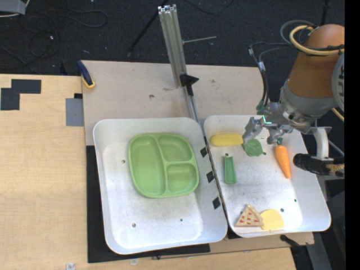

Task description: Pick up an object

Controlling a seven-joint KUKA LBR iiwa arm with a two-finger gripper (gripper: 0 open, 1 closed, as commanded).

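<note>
My gripper (263, 135) hangs over the upper part of the right bin (315, 221). Its fingers stand apart with nothing between them. Just below and left of the fingertips lies a small round green object (253, 148). A yellow banana-like piece (225, 140) rests to its left near the bin's top left corner. An orange carrot (283, 161) lies to the right of the gripper. A green stick-shaped object (229, 170) lies lower in the bin. A waffle wedge (248, 217) and a yellow piece (272, 220) sit at the bin's front.
The left bin (112, 229) holds a green divided plate (163, 165). A metal post (174, 46) rises behind the bins. Black clips (209, 176) line the seam between the bins. The arm's orange band (318, 44) is at the upper right.
</note>
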